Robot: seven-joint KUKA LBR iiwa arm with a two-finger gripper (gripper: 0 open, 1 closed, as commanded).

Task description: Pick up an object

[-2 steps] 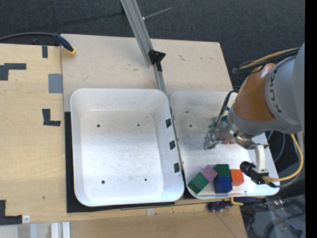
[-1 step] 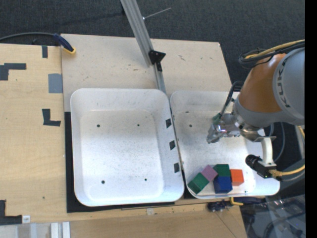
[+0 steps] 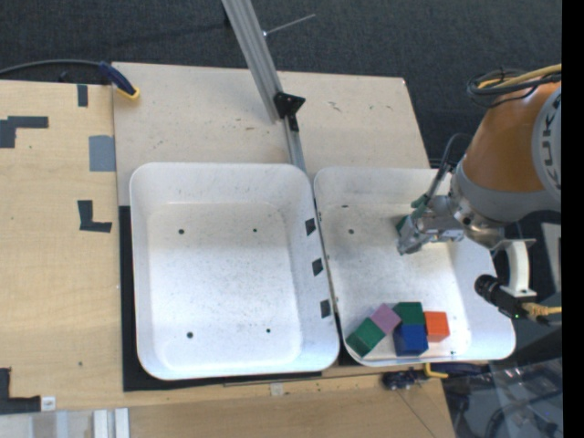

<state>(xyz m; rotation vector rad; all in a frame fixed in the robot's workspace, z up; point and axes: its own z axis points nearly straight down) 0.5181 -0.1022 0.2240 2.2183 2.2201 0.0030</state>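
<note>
Nothing picked yet. Gripper over right bin middle, far from blocks; jaw state impossible to tell. Blocks clustered at near edge: green, purple, blue, orange. Descent and grasp left.

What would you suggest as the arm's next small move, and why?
Probably shift the gripper toward the near edge of the right bin, because the blocks, green, purple, blue and orange, cluster there while it hovers over bare floor.
</note>
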